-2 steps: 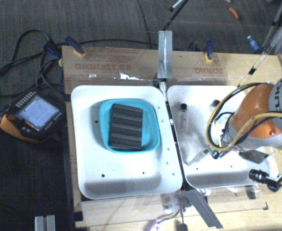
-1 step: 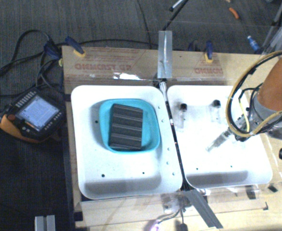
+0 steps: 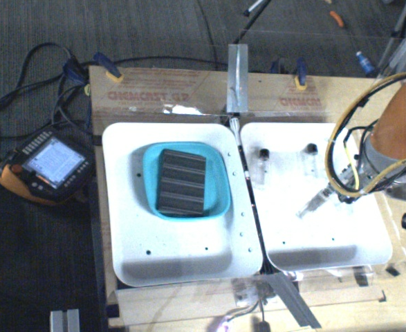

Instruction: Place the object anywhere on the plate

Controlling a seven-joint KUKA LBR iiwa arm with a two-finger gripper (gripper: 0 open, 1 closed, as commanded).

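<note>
Dark ribbed block (image 3: 182, 181) flat on blue plate (image 3: 219, 185) (left bin), slightly tilted.

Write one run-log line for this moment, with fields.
object: dark ribbed block on blue plate | plate: left bin | claw: over right bin

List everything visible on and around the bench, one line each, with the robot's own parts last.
Dark ridged block: one, dark grey, lying on the plate in the left bin.
Plate: one, teal, squarish, in the middle of the left bin.
White bins: two, side by side, left bin and right bin.
Small vials: two, clear with black caps, in the right bin's far half, one near the divider, one further right.
Handheld pendant: one, orange and black with a lit screen, on the floor left of the bench.
Clamps: two, blue and yellow, on the bench's far edge.
Arm: one, over the right bin's right side.
Claw: one, low over the right bin.
</note>
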